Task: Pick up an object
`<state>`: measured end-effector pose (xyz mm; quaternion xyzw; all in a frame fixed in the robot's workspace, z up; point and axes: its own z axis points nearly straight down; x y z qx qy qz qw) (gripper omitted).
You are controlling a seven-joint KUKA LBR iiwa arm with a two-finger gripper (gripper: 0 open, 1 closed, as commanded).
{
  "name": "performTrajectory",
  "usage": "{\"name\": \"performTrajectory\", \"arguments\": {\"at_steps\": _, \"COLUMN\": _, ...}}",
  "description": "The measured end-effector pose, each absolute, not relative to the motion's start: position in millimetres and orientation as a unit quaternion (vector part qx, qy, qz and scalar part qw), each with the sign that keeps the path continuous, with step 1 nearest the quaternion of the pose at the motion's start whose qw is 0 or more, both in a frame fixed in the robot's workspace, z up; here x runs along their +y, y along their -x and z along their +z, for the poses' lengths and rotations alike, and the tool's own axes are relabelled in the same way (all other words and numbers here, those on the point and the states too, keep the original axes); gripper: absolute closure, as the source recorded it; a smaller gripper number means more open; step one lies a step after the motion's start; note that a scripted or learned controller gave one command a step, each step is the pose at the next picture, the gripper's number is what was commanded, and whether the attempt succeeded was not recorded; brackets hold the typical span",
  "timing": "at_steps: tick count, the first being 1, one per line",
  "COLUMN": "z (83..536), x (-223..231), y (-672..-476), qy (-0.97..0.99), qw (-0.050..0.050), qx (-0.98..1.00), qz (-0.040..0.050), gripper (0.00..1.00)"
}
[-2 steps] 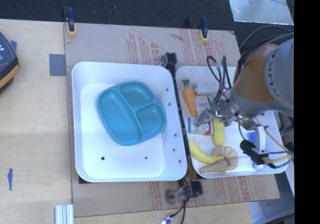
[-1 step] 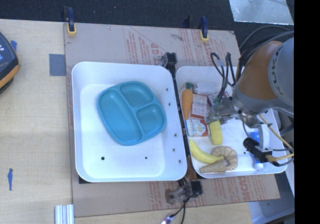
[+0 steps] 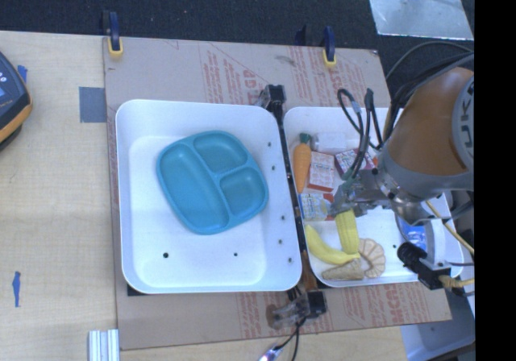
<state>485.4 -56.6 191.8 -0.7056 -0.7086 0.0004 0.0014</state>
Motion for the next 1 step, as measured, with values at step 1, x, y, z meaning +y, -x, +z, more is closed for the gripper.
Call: {"name": "performTrajectory", "arguments": {"at_steps": 1, "z": 252.1, "x": 5.5, "y": -476.0, "qy": 0.706, "qw": 0.002, "qx": -0.709, "qz": 0.0006, "gripper": 1.00}}
